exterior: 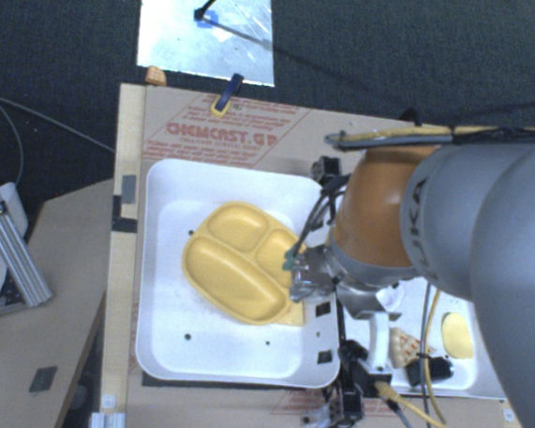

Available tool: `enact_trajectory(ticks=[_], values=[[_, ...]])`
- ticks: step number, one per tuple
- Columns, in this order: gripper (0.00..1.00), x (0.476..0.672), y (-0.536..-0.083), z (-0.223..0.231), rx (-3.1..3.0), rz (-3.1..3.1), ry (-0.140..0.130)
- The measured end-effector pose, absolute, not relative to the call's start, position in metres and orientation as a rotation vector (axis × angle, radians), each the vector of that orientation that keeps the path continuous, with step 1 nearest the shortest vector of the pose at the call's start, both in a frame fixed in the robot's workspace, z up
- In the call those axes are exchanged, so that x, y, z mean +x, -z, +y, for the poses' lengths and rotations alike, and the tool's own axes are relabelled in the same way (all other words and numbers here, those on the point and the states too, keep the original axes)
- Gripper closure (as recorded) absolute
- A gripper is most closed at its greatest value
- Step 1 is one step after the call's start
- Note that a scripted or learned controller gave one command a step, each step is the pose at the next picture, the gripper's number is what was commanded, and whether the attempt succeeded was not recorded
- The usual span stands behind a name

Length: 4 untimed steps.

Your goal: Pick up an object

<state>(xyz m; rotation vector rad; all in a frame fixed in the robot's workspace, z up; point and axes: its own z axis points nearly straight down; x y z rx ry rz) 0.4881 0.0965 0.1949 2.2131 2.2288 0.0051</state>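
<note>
Over the left white bin I watched the gripper reach the yellow sectioned plastic tray, unlifted, grip state unclear.

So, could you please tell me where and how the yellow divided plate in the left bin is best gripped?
Probably by its raised outer rim, on the side nearest the gripper, coming from above. The yellow divided plate lies flat and wide in the left bin, too broad to span, so only a thin upright edge, the rim or a ridge between its compartments, looks able to fit between the jaws.
</note>
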Motion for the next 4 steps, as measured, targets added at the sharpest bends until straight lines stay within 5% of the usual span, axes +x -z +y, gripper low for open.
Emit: enact_trajectory(ticks=[1,2,3,4], values=[[1.0,0.518,-0.211,0.051,2.222,2.216,-0.002],[0.0,0.517,-0.21,0.054,2.218,2.224,-0.001],[0.0,0.487,-0.308,0.099,2.207,2.23,-0.015],[0.0,0.487,-0.423,0.164,2.204,2.231,-0.024]])
